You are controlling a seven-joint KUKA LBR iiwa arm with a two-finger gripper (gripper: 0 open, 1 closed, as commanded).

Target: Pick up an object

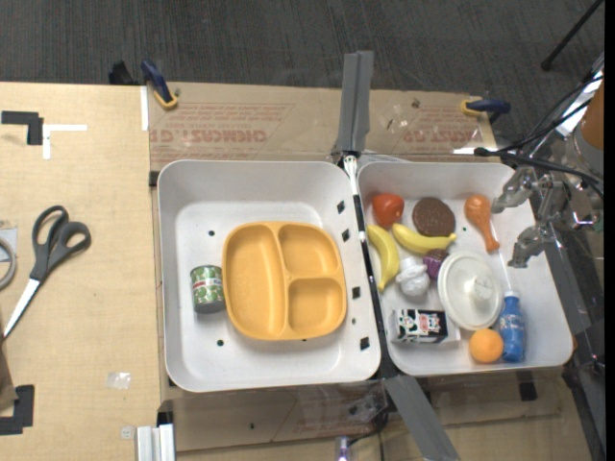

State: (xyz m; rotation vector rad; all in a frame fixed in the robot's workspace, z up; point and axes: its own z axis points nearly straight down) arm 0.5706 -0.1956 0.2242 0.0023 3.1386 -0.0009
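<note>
My gripper hangs over the right side of the right bin, open, with nothing between its fingers. Just to its left lies an orange carrot-like toy. Further left are a brown round patty, a red tomato and two bananas. A white lidded cup, a white garlic bulb, a small milk carton, an orange and a blue bottle fill the front of that bin.
The left bin holds a yellow divided plate and a small green can. Scissors lie on the wooden bench at the far left. Cables run behind the gripper at the right.
</note>
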